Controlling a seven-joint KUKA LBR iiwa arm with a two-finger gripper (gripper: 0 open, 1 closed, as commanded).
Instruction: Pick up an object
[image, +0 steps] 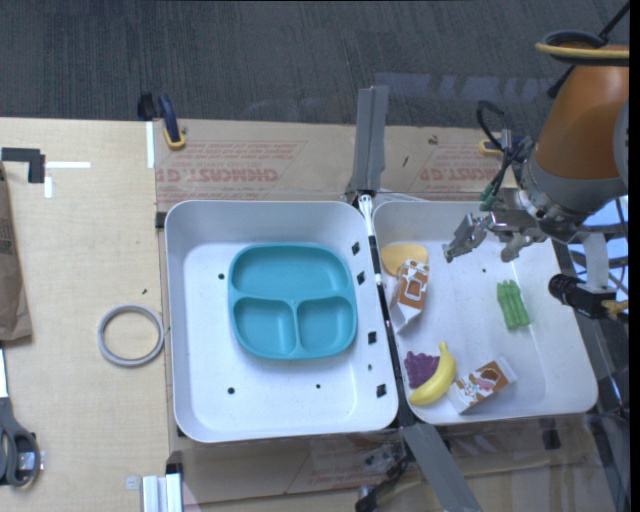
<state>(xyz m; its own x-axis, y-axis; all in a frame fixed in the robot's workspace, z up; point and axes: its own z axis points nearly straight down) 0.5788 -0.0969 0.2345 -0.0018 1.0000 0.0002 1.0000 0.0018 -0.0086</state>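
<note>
My gripper (488, 242) hangs over the back of the right bin (560, 400), its two fingers spread apart and open with nothing between them. Below it lie a green object (513, 303), a yellow rounded piece (400, 255) and an orange-and-white carton (412, 287) by the bin's left wall. Toward the front of the bin sit a banana (437, 380), purple grapes (420, 362) and a small carton (483, 383). The gripper touches none of them.
The left bin (200, 390) holds a teal divided plate (293, 300). On the bench to the left are a tape ring (131, 334), scissors (15, 455) and a brown bag (12, 270). A grey divider post (370, 140) rises between the bins.
</note>
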